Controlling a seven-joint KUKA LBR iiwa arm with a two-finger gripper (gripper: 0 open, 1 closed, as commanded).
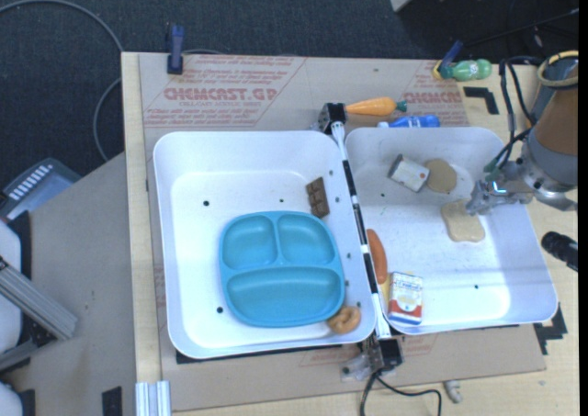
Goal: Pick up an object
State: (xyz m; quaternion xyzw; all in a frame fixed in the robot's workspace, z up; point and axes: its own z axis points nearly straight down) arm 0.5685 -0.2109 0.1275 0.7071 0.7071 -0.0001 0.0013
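the table (230,93) carries two white bins side by side, and the arm (556,139) reaches in from three o'clock over the right bin (514,304). the left bin (184,221) holds a blue divided plate (280,267), with a small brown block (317,196) at its one o'clock and a brown pastry-like piece (345,318) touching its rim at five o'clock. in the right bin lie a flat beige cookie-shaped piece (463,224), a round tan piece (441,175) with a grey-white block (408,173) touching it at nine o'clock, a small red and white carton (406,298) at seven o'clock, and an orange sausage-like thing (378,256) against the wall between the bins. the pincer (484,196) sits low at the three o'clock side of this bin, just at the upper right edge of the flat beige piece, which looks like the likeliest target; i cannot tell whether its fingers are wide or narrow, and nothing shows between them. the risk, as i judge it, is that this piece is thin and flat on the bin floor, so fingers closing from above may slide over it or only nudge it aside. the pincer also seems off the piece's middle, so a close here may catch only its rim and let it tip out on the lift. a push towards nine o'clock could also shove it against the tan piece nearby.
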